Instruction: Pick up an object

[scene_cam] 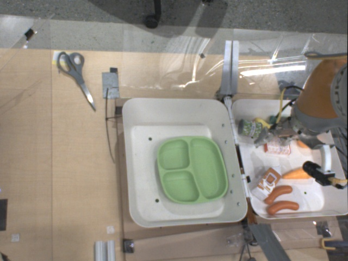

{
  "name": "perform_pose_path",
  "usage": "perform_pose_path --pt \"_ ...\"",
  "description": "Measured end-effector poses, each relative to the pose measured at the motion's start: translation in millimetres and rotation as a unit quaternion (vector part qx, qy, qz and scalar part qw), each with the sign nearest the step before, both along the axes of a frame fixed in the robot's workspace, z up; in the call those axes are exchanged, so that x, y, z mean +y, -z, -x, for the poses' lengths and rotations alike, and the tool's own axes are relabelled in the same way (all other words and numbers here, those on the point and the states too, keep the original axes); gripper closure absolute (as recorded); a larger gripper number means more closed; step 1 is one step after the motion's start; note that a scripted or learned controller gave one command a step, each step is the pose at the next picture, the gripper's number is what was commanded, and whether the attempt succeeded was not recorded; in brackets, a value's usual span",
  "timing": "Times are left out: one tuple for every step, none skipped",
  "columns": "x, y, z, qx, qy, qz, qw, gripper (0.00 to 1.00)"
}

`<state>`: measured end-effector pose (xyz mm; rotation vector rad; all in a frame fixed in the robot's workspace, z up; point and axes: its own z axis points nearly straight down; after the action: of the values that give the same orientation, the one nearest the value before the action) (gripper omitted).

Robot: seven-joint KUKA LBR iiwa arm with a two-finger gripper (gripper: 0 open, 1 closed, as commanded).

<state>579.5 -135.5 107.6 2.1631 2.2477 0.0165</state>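
Note:
In the right bin (255, 162) lie a green broccoli-like piece (250, 128), a white packet with red print (277, 149), an orange carrot (295, 173), a brown carton (267, 181) and two sausages (278, 193) (283, 205). The grey arm with its orange band (325, 86) reaches in from the right. My gripper (283, 136) hangs low over the back of this bin, just above the white packet and right of the green piece. The arm hides whatever sits directly under the wrist.
The left bin (136, 145) holds a green divided plate (192, 169). Scissors (76, 78) and a small grey clip (110, 83) lie on the wooden bench at the back left. A metal post (230, 69) stands between the bins at the back.

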Motion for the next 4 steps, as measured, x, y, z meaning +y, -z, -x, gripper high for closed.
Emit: perform_pose_path --pt "11.2 10.2 -31.2 0.005 -0.155 0.0025 0.9879 0.00" --pt "8.7 -1.2 -34.8 0.000 -0.155 0.0049 0.9879 1.00" --pt "8.7 -1.1 -34.7 0.000 -0.155 0.0048 0.9879 0.00" --pt "25.7 17.7 -40.1 0.010 -0.173 -0.0010 0.9850 0.00"
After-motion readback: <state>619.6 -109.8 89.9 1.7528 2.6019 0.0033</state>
